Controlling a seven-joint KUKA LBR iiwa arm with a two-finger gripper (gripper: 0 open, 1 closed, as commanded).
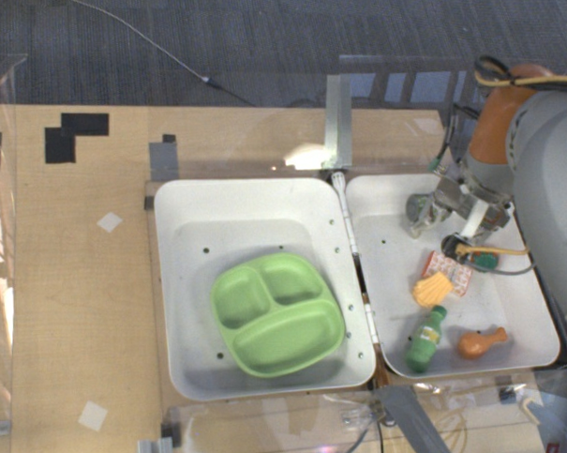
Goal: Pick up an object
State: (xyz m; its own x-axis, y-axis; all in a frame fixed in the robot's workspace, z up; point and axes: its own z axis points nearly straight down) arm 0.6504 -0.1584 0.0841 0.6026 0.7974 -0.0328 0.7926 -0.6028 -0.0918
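Camera view: from above I see the grey arm with its orange band reaching in from the right, and its two-finger gripper [422,215] sits low over the far left part of the right white bin [388,263], close to that bin's back wall. I cannot tell how the jaws stand from this angle, and nothing is visibly between them. The objects I could go for all lie toward the near side of the bin from the jaws: a flat yellow ridged piece [433,287] resting against a red-and-white patterned packet [451,271], then, nearer the front rim, a small green plastic bottle with a yellow label [425,339] and an orange-brown drumstick-shaped toy [482,342]. The yellow piece is the closest, just down and slightly right of the jaws. The bottle lies on its side, long axis running diagonally, cap up toward the yellow piece and base toward the front wall, so I judge a grasp across its narrow body would want the jaws turned square to that diagonal. The left white bin [184,300] holds a light green sectioned plastic plate [277,314], well apart from the gripper, and both bins rest on the pale wooden table [71,305].
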